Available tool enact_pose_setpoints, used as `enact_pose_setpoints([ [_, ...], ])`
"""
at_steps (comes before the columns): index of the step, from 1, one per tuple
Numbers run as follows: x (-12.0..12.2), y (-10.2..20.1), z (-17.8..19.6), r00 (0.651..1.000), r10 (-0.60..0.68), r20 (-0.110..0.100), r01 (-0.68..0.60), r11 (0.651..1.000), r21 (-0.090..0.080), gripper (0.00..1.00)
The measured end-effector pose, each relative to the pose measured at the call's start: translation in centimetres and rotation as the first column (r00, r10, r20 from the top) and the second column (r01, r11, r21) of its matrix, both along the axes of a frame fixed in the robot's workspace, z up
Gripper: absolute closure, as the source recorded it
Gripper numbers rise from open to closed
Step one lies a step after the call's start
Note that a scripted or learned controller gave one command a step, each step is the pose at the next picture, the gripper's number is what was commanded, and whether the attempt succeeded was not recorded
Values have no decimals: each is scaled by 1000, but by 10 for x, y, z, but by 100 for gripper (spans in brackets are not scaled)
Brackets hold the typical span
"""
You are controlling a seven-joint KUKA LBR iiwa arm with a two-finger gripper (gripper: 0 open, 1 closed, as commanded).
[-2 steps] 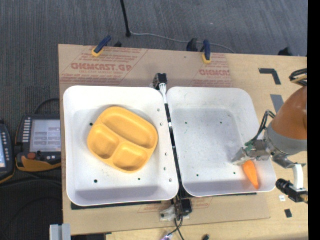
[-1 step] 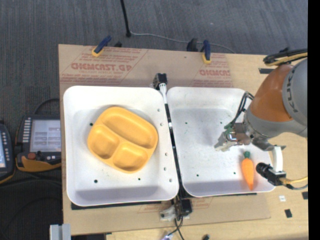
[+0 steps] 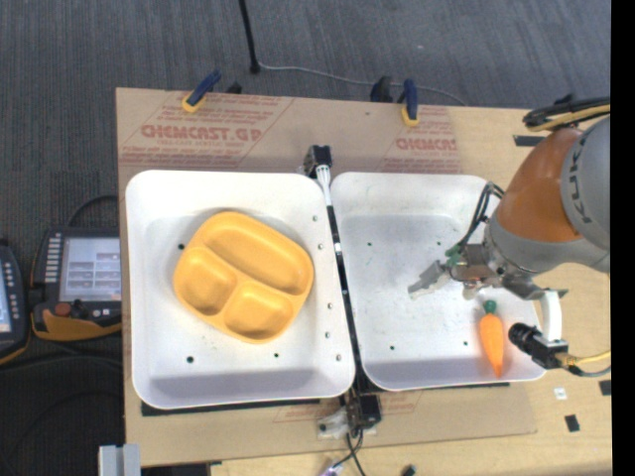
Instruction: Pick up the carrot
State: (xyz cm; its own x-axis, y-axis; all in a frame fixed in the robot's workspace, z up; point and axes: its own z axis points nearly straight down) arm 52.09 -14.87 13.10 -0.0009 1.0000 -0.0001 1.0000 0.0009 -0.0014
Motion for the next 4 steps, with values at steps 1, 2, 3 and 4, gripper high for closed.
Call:
enact_pose_setpoints([
  [1,-27,-48,-35,1000,11,10,-11,1000,12,0],
  [2,-26,-59,-36,1000,19,13,-19,999,31,0],
  [3,-26,-68,-25,1000,13,24,-13,1000,4,100],
  [4,3,-22,12,1000,1,2,-1,1000,1,100],
])
